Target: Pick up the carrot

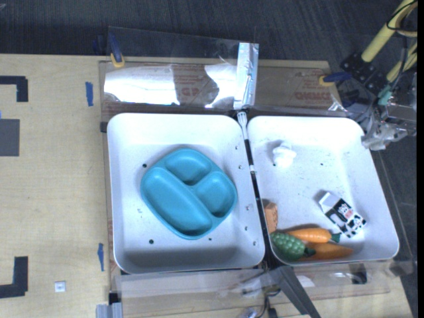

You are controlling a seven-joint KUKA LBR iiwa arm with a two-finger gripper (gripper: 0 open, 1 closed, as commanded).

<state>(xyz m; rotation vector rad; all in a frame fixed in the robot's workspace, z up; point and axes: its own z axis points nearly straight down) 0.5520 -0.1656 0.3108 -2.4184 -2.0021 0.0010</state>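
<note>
Carrot point(310, 234) lies in the white bin point(311, 184), far down-left of your gripper point(379, 136); you cannot tell if it is wide or narrow.

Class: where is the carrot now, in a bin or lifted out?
In a bin. The carrot lies flat on the right bin's floor near the front wall, beside a green toy; nothing grips it.

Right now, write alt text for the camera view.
An orange carrot lies near the front wall of the right white bin, beside a green toy vegetable and a black-and-white toy. The left bin holds a blue divided plate.
</note>
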